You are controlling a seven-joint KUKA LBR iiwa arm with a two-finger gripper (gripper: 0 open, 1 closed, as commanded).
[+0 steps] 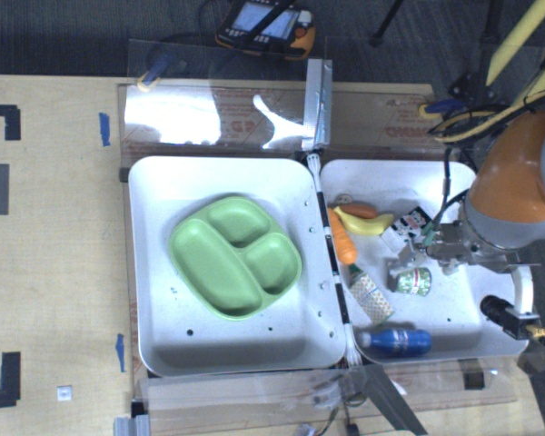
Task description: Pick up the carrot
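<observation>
Carrot [343, 242]: lying untouched, well left of the gripper [416, 263]; grip state unreadable. Approach stage; next move, reach left and descend.

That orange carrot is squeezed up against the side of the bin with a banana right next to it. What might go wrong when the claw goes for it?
1. The carrot lies along the right bin's left wall, so a finger may hit the wall instead of slipping beside it.
2. The banana touches the carrot's upper end; the gripper might grab or shove it.
3. The gripper sits over a small can, which it could knock on the way across.
</observation>
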